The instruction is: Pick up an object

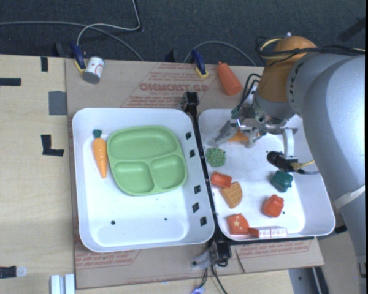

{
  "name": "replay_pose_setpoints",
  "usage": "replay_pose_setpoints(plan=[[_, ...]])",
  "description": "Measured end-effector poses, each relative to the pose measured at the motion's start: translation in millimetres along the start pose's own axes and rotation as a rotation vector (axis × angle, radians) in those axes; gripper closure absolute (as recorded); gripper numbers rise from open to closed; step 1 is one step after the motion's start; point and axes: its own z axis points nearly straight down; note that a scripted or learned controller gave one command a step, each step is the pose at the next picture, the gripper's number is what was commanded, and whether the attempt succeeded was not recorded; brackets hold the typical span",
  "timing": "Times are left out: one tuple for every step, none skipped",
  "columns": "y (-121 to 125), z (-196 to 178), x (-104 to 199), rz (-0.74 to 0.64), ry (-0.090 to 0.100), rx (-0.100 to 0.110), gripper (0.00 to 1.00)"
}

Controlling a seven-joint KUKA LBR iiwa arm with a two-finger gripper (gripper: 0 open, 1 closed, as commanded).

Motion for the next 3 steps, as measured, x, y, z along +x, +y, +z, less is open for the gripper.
replay_pose_setpoints(plan=[[0.2,0.0,-2.6,-0.001,0.003,0.000,0.00],[0.4,0.0,-5.4,-0.002,0.003,0.000,0.00],[0.4,-0.1,-5.6,-0.001,0.001,-0.001,0.00]])
